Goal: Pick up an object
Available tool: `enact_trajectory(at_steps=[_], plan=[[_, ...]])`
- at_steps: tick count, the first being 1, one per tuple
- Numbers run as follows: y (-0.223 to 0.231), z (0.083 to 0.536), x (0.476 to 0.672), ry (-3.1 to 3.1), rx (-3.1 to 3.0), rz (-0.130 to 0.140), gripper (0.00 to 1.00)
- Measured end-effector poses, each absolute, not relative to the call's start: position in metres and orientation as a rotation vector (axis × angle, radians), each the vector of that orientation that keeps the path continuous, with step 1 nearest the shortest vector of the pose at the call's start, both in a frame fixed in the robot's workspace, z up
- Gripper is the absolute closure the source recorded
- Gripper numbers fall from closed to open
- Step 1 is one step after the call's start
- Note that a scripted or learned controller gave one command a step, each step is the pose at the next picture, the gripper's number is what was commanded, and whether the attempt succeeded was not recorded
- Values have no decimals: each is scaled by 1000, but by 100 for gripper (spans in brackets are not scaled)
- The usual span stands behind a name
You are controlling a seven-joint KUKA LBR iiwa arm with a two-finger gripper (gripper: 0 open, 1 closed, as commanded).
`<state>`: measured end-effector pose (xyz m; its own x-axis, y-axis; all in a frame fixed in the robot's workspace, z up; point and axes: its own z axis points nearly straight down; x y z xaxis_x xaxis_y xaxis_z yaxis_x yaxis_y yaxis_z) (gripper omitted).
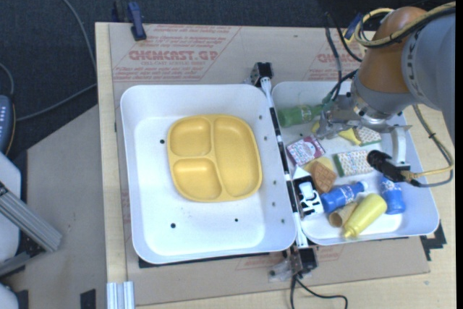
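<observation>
The right bin (423,217) holds several small items. A green bottle (298,115) lies at its far left, with a pink and white packet (304,150) and a brown cracker (323,174) nearer the front. A blue bottle (341,195) and a yellow squeeze bottle (364,213) lie at the front. My gripper (331,123) hangs low over the back of this bin, just right of the green bottle and beside a yellow wedge (352,135). The wrist hides its tips, and I see nothing held in it.
The left bin (145,228) carries a yellow divided plate (214,157). A green speckled packet (352,161), a black and white item (307,197) and a small blue piece (393,199) also lie in the right bin. A ridge (278,148) separates the bins.
</observation>
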<state>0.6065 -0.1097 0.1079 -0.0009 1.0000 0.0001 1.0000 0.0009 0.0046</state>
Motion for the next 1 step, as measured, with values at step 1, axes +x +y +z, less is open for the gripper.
enact_trajectory(at_steps=[1], plan=[[-110, 108, 606, 2220, 2219, 5, 0]])
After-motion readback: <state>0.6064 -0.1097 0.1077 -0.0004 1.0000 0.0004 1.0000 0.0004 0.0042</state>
